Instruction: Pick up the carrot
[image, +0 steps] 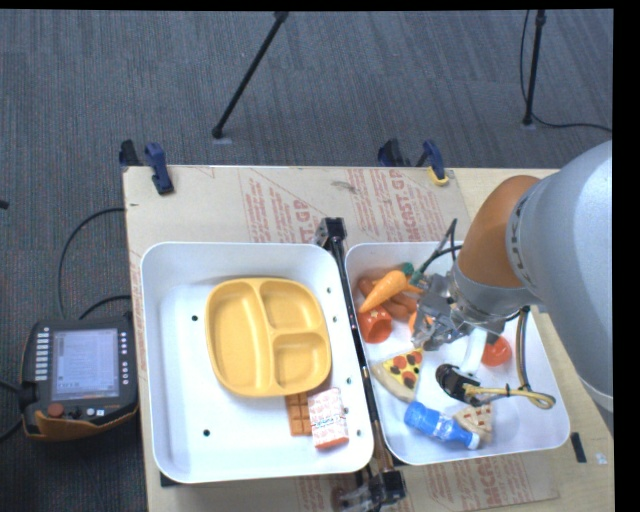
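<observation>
Arm reaches in from the right side of the tabletop, wrist angled down into the right bin (555, 420), orange band above it. Gripper (436, 322) sits low among the toys near the bin's middle, just beside the carrot (385, 288), which lies tilted at the bin's far-left corner, green top pointing right. Arm body is cut off at the right and covers part of the bin. Gripper tips blend into clutter; can't tell whether it's released or clenched, or touching the carrot.
</observation>
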